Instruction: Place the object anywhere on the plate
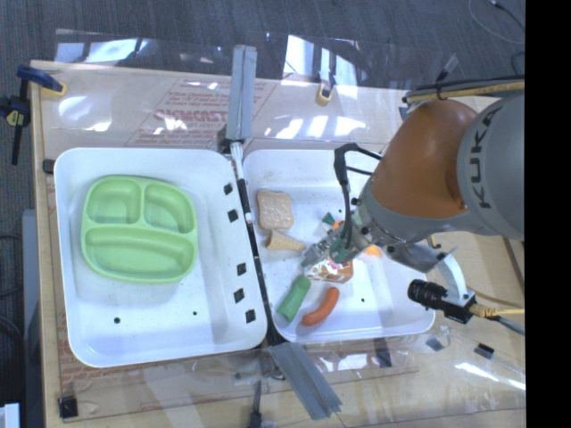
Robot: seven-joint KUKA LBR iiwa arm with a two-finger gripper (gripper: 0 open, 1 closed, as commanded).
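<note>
A green plate (138,228) with three compartments lies in the left bin (134,337). The right bin (299,166) holds toy food: a slice of bread (275,209), a pale cheese wedge (284,240), a green cucumber piece (293,298) and an orange-red sausage (320,307). My gripper (332,257) reaches down into the right bin, just right of the cheese and above the sausage, amid a small cluster of coloured items (339,270). The arm's bulk hides the bin's right part.
A grey divider with black clips (243,243) separates the two bins. A metal bar (239,92) runs up from the divider at the back. Clamps sit at the bench's left edge (36,80).
</note>
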